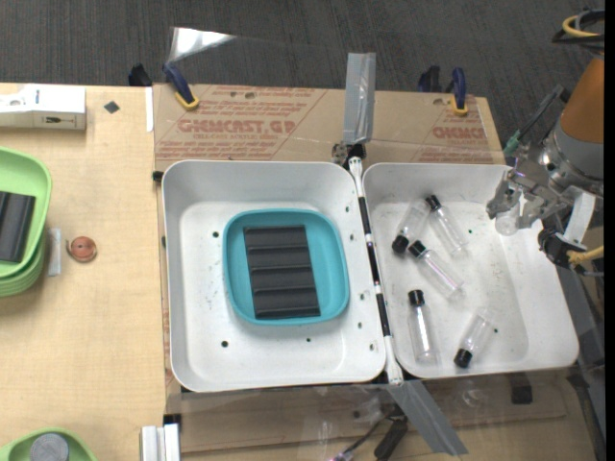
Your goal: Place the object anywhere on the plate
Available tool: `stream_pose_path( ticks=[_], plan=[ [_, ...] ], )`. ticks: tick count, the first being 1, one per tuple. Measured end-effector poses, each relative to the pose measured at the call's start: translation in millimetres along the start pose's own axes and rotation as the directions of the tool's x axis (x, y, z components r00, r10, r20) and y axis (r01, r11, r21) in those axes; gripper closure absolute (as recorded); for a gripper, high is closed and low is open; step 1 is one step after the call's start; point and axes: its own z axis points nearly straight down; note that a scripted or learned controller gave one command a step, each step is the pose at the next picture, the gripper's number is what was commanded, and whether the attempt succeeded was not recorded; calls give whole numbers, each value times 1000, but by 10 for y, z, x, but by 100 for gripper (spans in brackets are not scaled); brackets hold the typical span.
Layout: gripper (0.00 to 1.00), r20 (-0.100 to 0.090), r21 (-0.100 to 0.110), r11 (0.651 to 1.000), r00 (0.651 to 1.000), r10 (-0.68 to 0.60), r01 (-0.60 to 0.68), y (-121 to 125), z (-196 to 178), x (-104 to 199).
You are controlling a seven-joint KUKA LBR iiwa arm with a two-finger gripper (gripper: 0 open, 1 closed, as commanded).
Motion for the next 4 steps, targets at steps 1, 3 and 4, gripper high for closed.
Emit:
stream_pose_path(
  ticks=[1,3,4],
  plan=[
    [0,0,0,1000,1000,1,-1,1,0,-1],
    [0,0,-3,995,995,-99,99,502,-2375,390],
    [0,0,-2,995,995,-99,99,503,-2373,390]
  ],
)
